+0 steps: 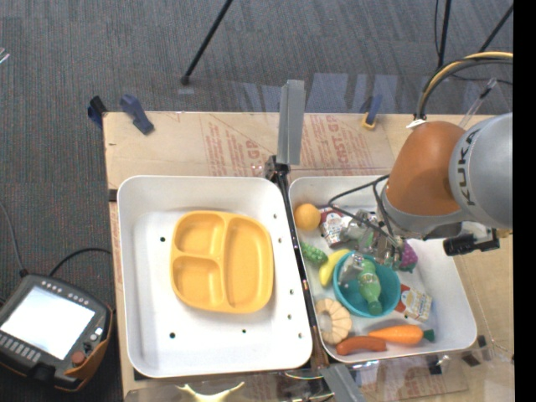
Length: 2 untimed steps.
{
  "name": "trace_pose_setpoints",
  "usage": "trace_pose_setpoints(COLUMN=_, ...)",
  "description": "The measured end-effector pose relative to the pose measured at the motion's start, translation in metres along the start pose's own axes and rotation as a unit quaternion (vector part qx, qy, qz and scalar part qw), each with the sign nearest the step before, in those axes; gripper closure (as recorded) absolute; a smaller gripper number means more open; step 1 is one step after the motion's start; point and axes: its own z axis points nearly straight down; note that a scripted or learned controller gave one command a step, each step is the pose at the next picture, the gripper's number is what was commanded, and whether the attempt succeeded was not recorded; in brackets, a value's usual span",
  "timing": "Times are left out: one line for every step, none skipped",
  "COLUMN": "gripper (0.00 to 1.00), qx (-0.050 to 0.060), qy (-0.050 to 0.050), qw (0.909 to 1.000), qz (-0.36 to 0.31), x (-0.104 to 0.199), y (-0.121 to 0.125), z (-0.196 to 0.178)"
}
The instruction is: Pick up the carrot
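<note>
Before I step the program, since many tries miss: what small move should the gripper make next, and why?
Probably shift toward the bin's near edge. The gripper hangs over the teal bowl, while the carrot lies apart, beyond the bowl, beside the red sausage.

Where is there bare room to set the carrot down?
Left bin: bare white floor rings the yellow divided plate, widest along its left and front. Right bin is crowded: carrot, teal bowl, orange and gripper; slim bare patch at its right wall.
</note>
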Motion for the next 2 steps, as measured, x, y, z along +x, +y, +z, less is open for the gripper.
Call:
trace_pose_setpoints(gripper=1.00, qx=0.002, qy=-0.002, qw=1.0000, qz=-0.003, x=-0.001, y=0.001, z=-0.010)
trace_pose_setpoints(gripper=1.00, qx=0.001, qy=0.002, qw=0.9998, qz=0.019, x=-0.003, y=0.005, z=-0.080)
